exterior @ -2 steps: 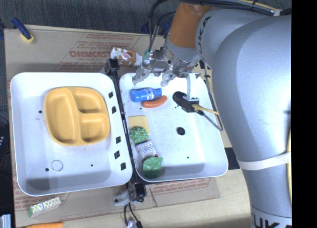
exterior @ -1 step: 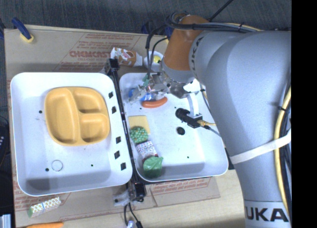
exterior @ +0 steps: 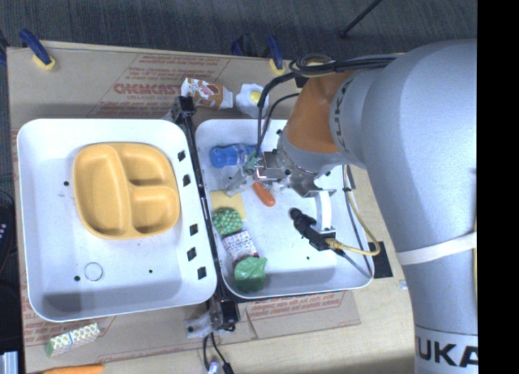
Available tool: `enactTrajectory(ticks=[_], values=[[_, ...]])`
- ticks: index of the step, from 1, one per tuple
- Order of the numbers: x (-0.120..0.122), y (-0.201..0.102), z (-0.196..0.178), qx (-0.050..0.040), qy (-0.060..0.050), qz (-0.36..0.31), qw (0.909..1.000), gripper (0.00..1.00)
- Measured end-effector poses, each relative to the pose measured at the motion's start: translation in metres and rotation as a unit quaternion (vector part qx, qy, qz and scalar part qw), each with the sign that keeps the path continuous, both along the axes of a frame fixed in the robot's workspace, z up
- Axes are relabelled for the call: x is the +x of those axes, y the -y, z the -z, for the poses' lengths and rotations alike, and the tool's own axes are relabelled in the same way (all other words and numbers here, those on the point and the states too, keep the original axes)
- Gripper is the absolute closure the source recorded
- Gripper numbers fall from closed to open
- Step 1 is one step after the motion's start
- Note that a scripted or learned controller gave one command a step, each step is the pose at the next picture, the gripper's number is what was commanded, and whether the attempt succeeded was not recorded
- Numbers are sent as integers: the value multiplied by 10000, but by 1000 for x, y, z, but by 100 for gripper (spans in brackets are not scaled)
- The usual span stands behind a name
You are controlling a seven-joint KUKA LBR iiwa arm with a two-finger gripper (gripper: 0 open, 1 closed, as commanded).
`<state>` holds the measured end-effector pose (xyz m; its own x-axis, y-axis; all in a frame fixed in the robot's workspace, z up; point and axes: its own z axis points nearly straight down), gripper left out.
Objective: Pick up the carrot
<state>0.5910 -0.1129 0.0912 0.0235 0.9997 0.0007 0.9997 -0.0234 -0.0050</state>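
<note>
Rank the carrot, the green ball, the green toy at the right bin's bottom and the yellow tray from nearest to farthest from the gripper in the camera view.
From the gripper:
1. Carrot, just below it in the right bin.
2. Green ball, lower left in that bin.
3. Green toy, at that bin's bottom edge.
4. Yellow tray, in the left bin.

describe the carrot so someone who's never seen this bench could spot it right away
Take the right-hand white bin, the one the grey arm reaches into. The carrot lies near its middle, just under the gripper. It is the one small orange stick there; its neighbours are a blue bottle and a green ball.
</note>
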Motion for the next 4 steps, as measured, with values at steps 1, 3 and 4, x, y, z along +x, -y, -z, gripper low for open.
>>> enactTrajectory(ticks=[1,3,4], values=[[0,0,-10,2,-11,-20,10000,100],[-76,12,-126,-4,14,544,9985,100],[-115,-43,-118,-2,-7,1147,9934,100]])
